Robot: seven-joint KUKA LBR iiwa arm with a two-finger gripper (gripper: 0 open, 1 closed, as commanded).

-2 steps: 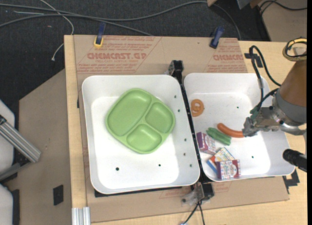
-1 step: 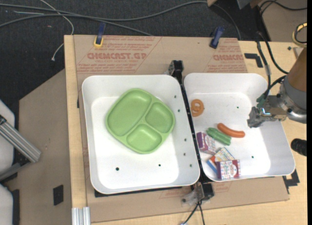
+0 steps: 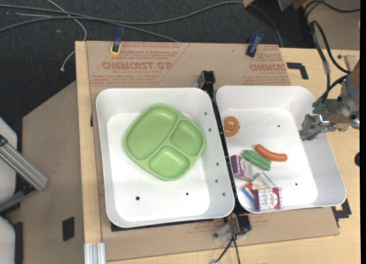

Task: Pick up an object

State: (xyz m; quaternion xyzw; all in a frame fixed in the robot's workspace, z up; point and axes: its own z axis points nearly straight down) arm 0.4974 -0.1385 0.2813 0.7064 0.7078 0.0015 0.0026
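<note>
You have two smooth white plastic bins (image 3: 114, 200) on a matt brown cardboard sheet (image 3: 143, 63). The divided green plastic plate (image 3: 164, 141) looks matt; the small printed carton (image 3: 267, 198) looks glossy.

A green divided plate (image 3: 165, 141) lies in the left bin (image 3: 108, 143); small toy foods (image 3: 257, 171) cluster in the right bin (image 3: 286, 100).
</note>
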